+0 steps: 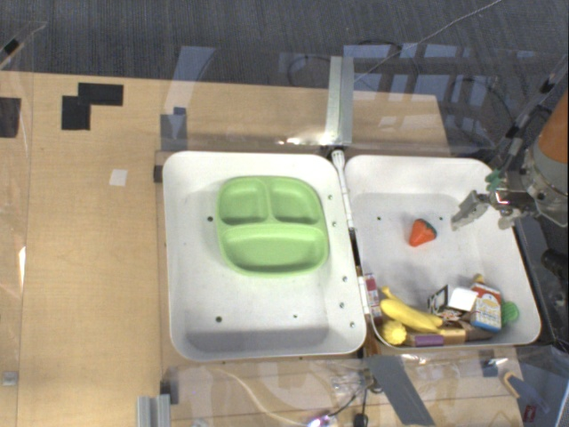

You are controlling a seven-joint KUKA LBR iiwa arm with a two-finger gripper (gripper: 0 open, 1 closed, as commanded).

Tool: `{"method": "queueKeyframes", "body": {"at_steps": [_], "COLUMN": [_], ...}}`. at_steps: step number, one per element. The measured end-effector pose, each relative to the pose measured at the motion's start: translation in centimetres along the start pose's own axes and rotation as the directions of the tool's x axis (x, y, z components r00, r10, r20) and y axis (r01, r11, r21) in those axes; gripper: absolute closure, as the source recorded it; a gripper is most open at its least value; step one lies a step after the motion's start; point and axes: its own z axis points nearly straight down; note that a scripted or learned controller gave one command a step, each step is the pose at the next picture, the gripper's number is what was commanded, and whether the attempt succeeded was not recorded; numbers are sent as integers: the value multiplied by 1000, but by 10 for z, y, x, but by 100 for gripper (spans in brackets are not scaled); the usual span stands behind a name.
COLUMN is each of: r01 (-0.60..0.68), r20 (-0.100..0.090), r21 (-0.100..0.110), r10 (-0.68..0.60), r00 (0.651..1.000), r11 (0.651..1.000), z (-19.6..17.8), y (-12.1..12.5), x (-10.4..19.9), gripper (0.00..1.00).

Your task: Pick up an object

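Your hand sits at the right edge of the right bin, hanging over the bin's upper right part. Its two grey fingers stand spread apart with nothing between them, so you may record the hand as unclosed and carrying no load. The arm enters from the right, with its orange band visible above the wrist.

Nearest the hand lies an orange-red toy with a green tip, resting alone on the bare white floor of the right bin, to the left of the fingers and apart from them. No contact between fingers and toy is visible.

Along the near edge of the same bin you have a cluster of objects. A yellow banana lies at a slant, with a smaller yellow piece just beside it at the bin's near left corner. To the right of the banana sit a small printed carton, a green round item touching the carton's right side, and several darker pieces I cannot identify.

The left bin holds a green divided plate with three compartments, lying flat near the bin's centre.

Both bins rest side by side on the wooden tabletop.
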Motion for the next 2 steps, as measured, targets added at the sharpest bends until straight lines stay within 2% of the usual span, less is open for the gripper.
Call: {"method": "queueKeyframes", "body": {"at_steps": [1, 2], "r01": [112, 111], "r20": [1, 1], "r21": [-4, -9], "r10": [-112, -111], "r00": [994, 994], "r11": [994, 994], "z": [124, 114], "y": [44, 46], "x": [10, 10], "gripper": [0, 100]}}
